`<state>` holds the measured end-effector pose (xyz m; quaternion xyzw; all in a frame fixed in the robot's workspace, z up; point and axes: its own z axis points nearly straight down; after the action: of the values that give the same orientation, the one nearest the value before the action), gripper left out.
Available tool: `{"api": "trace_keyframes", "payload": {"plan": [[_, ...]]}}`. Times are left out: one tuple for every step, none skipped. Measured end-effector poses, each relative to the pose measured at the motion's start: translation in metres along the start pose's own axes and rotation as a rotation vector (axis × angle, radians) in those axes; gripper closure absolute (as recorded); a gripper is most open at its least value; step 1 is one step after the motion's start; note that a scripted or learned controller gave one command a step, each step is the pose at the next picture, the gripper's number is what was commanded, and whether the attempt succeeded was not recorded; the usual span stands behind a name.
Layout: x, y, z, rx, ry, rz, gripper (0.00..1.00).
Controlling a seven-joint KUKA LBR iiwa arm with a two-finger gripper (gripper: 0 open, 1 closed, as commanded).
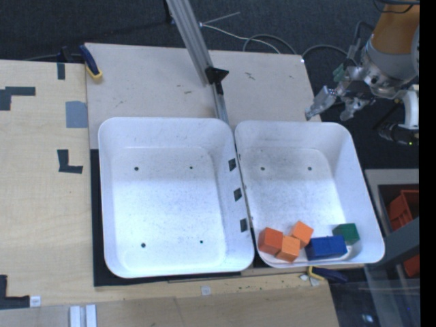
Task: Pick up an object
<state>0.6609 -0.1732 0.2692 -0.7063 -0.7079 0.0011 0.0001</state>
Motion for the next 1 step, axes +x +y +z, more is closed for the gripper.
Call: {"api": "trace_keyframes", "payload": {"plan": [[0.013,-0.0571,0.063,0.009,0.003,0.002,0.0]]}}
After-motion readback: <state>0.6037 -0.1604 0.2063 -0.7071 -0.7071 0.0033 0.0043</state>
